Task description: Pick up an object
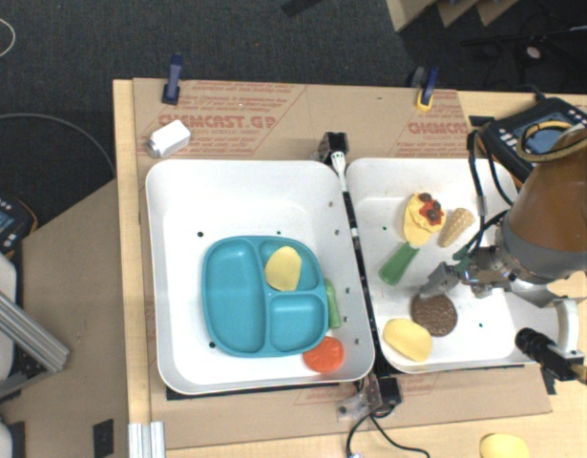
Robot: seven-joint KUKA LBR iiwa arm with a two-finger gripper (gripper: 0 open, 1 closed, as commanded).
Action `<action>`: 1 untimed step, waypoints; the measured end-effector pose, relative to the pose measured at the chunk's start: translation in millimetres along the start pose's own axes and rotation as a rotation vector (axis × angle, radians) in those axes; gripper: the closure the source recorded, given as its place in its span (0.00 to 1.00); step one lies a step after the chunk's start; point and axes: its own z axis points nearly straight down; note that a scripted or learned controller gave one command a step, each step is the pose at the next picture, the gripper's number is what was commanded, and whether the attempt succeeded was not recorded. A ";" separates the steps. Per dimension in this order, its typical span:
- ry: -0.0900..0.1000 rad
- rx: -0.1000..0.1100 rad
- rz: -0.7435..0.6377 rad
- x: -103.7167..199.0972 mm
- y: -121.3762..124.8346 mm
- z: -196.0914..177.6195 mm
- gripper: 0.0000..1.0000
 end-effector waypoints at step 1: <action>-0.004 -0.006 0.003 -25.3 0.4 0.9 0.00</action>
